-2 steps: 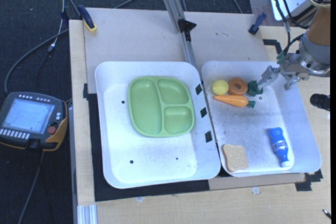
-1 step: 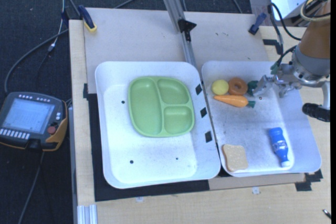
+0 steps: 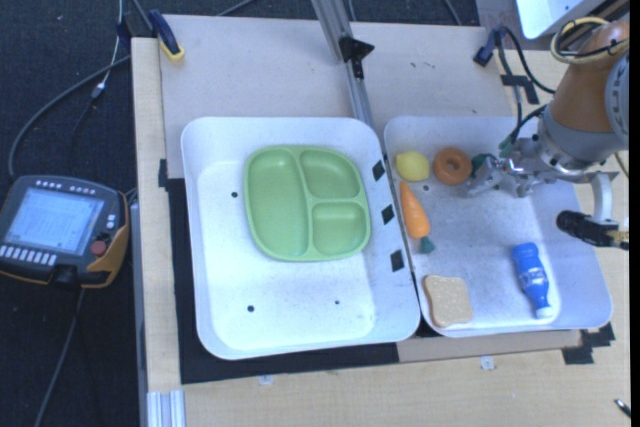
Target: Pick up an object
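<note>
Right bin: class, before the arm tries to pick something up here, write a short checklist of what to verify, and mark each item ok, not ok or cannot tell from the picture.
1. Things to pick lie in the right bin: ok. Lemon, doughnut, carrot, bread slice and blue bottle are there.
2. Hand is over that bin: ok, beside the doughnut.
3. Hand is free of any load: cannot tell, too small and blurred.
4. Nearest target stands apart from its neighbours: ok, though the gap between doughnut and lemon is small.
5. Green plate is out of the way: ok, it sits in the left bin.
</note>
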Motion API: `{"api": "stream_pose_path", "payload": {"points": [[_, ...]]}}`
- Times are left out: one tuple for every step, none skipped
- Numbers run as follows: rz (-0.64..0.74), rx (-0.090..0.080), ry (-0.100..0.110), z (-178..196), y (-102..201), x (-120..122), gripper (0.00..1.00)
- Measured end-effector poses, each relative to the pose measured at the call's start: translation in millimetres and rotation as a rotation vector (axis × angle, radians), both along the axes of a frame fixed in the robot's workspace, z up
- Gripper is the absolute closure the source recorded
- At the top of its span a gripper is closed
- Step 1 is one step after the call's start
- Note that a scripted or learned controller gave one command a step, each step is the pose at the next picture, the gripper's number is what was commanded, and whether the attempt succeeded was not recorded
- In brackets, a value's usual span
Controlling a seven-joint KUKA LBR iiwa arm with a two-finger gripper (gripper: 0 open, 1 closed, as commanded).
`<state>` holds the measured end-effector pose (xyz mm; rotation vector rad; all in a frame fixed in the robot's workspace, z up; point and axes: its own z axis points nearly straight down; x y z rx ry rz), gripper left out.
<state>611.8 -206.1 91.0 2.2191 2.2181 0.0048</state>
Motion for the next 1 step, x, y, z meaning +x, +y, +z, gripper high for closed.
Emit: {"api": "stream_pose_path", "payload": {"points": [[0.001,0.0,0.002,11.0,0.5,-0.7,1.0]]}}
